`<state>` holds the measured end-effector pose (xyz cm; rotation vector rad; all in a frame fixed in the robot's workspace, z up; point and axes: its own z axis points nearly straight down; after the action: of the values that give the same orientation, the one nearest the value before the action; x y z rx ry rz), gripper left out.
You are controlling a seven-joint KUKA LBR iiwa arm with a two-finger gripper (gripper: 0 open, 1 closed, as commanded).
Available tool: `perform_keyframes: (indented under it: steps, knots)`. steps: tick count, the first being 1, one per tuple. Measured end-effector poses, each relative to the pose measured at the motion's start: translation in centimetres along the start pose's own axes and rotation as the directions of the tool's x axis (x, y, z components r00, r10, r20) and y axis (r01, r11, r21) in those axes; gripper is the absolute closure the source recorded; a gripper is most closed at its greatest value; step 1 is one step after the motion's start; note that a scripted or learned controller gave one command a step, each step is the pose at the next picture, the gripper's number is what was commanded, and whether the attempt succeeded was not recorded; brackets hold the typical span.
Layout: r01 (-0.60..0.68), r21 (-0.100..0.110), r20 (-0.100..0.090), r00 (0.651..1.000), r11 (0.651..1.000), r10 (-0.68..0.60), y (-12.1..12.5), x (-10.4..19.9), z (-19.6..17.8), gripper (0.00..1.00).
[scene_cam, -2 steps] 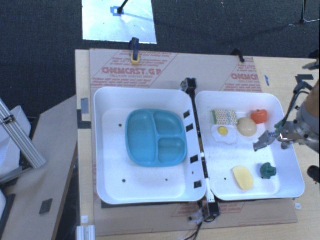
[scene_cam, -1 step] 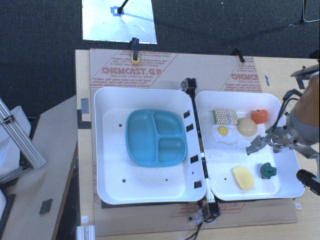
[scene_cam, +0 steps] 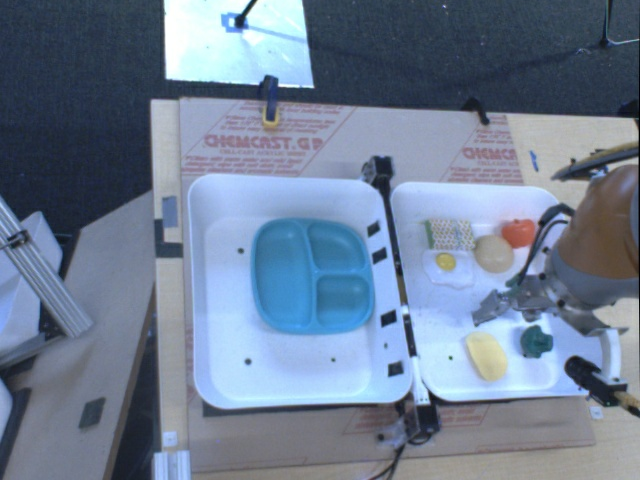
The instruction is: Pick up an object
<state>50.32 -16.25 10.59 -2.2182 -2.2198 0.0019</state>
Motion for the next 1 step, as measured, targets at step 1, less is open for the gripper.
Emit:
perform_keyframes:
  steps: [1]
  knots:
    - [0.0, -0.005, 0.002, 1.0, 1.0, 0.0, 0.13, -0.09, -1.38, 1.0]
